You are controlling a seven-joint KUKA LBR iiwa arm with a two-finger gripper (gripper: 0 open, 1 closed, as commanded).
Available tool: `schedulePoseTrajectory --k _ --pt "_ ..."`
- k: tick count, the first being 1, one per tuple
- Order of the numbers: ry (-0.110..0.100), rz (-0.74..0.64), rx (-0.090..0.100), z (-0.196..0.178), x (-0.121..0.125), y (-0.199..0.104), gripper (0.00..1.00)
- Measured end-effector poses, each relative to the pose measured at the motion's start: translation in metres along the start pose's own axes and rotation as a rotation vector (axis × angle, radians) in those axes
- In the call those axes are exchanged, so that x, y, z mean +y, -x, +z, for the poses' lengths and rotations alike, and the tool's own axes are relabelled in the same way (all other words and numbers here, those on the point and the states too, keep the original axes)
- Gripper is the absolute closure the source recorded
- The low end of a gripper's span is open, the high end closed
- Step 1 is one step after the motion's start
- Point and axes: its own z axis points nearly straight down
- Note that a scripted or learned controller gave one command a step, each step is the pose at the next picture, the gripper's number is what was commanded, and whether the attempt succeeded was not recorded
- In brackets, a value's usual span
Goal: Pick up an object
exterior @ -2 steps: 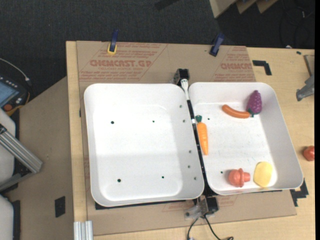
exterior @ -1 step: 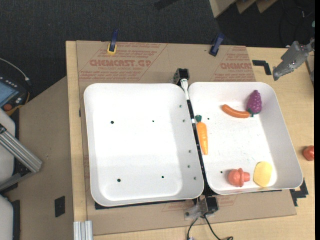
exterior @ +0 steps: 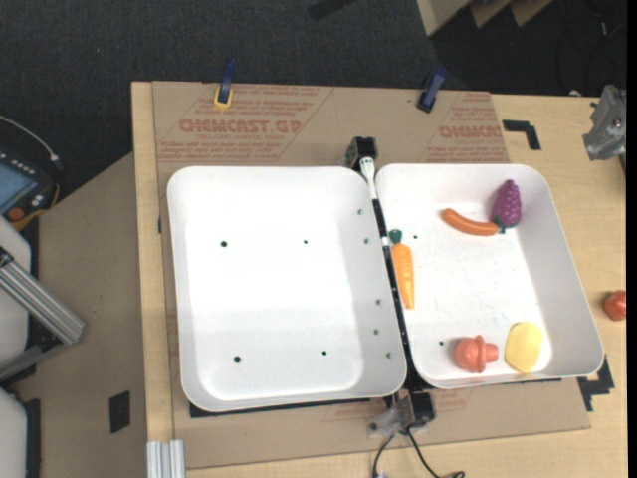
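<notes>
Lying in the right bin (exterior: 557,267): carrot (exterior: 402,275) against its left wall, orange sausage (exterior: 470,223) touching purple grapes (exterior: 506,203) near the far side, red toy (exterior: 475,353) just beside a lemon (exterior: 524,347) at the near edge. Grey arm part (exterior: 605,127) sits at the right edge, above the bench (exterior: 299,118). Pincer state: cannot tell.

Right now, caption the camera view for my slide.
Right bin holds carrot, sausage, grapes, lemon, red toy.
</notes>
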Motion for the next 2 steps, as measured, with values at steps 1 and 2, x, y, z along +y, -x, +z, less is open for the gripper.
schedulePoseTrajectory --k 1,2 --pt "-0.020 -0.008 0.003 0.104 -0.002 -0.083 1.00" --pt "-0.025 -0.003 0.001 0.246 -0.005 -0.130 1.00"
